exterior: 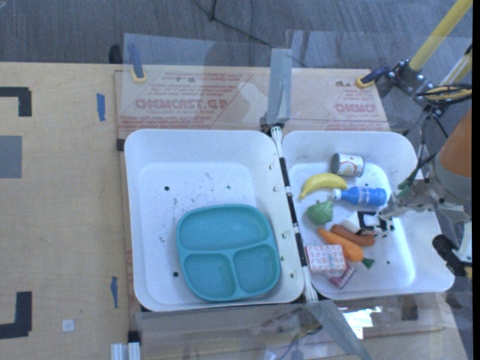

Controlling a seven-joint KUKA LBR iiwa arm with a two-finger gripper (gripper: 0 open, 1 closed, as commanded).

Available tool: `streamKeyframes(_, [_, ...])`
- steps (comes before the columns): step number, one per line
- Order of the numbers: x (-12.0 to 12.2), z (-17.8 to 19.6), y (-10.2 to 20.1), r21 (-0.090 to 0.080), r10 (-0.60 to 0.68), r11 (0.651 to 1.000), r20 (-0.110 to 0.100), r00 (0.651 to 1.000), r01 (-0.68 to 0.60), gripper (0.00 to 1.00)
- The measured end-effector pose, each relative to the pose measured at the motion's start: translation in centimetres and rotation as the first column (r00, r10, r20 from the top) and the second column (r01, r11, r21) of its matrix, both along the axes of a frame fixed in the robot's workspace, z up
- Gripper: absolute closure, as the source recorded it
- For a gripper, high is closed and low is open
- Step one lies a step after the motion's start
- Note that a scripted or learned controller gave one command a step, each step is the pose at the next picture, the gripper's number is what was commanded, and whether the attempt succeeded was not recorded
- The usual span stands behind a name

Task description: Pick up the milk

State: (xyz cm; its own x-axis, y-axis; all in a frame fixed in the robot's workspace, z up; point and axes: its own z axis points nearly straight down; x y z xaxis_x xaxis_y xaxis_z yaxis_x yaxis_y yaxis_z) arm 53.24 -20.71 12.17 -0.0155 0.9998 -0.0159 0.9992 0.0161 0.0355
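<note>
The milk looks to be the small pink-and-white carton (327, 259), lying near the front of the right bin (405, 272). My gripper (374, 224) hangs low in that bin, up and to the right of the carton. It is just at the right end of a red-brown sausage (353, 235) and below a blue bottle (363, 196). An orange carrot (340, 245) lies between the gripper and the carton. Nothing can be seen held in the gripper.
The right bin also holds a banana (322, 184), a silver can (347, 164), a green fruit (320, 212) and a pink packet (343, 277). A teal divided plate (227, 251) lies in the left bin (150, 163). Cables and a yellow pole (442, 28) stand at the right.
</note>
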Motion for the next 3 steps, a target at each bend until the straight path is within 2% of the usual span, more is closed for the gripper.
streamKeyframes(1, [0.0,0.0,-0.1,-0.002,-0.001,1.000,0.000,1.000,0.001,0.00])
streamKeyframes(2, [-0.9,-1.4,3.1,-0.018,0.155,0.988,0.016,0.988,-0.155,0.00])
streamKeyframes(3, [2.5,4.8,6.0,0.016,0.207,0.978,-0.038,0.978,-0.207,0.00])
